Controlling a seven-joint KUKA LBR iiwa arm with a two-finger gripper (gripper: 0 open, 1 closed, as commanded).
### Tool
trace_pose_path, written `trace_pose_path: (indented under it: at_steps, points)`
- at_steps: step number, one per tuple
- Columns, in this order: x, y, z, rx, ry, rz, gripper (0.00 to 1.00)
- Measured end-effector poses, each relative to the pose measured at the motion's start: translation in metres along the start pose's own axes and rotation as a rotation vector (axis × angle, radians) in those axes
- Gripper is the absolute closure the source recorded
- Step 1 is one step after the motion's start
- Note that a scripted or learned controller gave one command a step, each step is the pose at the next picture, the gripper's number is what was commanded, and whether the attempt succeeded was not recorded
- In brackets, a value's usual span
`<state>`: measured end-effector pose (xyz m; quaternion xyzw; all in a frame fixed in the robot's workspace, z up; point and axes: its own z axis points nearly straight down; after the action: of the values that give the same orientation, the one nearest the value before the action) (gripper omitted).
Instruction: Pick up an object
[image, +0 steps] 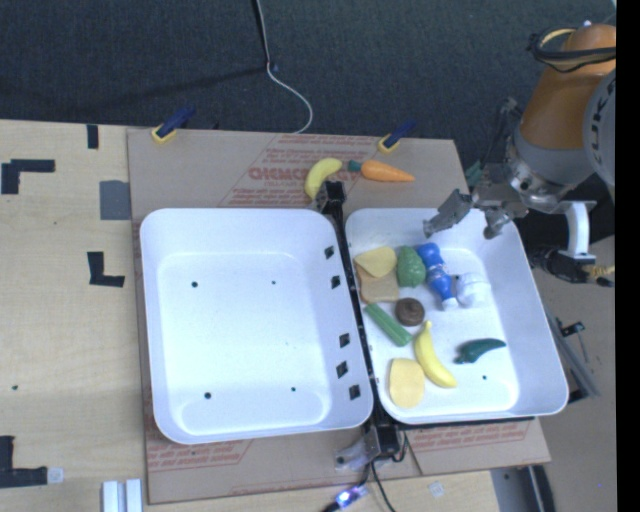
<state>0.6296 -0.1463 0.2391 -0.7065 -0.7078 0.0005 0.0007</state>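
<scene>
Gripper (468, 215) hovering over far edge of right bin (535, 330), fingers (447, 214) spread apart, nothing between them. Nearest candidate: blue bottle (436, 271), lying just below and slightly left of fingertips, touching green pear-shaped toy (410, 267). Likely light, rigid plastic, smooth and prone to roll. Best pinched across narrow body, mid-length. Banana (435, 357) farther below fingers, curved, harder to clamp.

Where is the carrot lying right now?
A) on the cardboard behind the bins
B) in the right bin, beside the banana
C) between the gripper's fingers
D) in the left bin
A: the carrot lies on the cardboard beyond the right bin, outside both bins.
</scene>
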Motion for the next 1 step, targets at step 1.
trace_pose_path:
  at_steps: [1]
  points:
    - [0.0062, -0.0523, 0.1564, 0.014, 0.003, 0.002, 0.0]
